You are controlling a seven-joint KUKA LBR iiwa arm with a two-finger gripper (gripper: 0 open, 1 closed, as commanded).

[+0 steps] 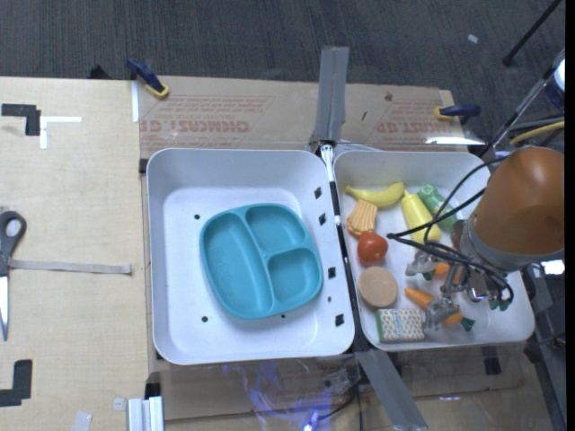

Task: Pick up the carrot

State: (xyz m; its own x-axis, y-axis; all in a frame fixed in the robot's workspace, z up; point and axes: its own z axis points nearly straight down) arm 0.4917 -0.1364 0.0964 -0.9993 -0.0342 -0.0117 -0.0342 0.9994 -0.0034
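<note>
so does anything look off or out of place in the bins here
Nothing looks spilled or damaged. The toy food is crowded into the right bin, while the blue divided plate sits slightly askew in the left bin. Scissors lie at the bench's left edge.

Orange carrot, lying flat, right bin's front part

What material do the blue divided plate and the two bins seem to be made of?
The blue divided plate looks like moulded plastic with a matte finish: even colour, soft rounded ridges. The left bin and right bin look like smooth white plastic, slightly glossy, with rounded corners; coated metal cannot be ruled out.
</note>
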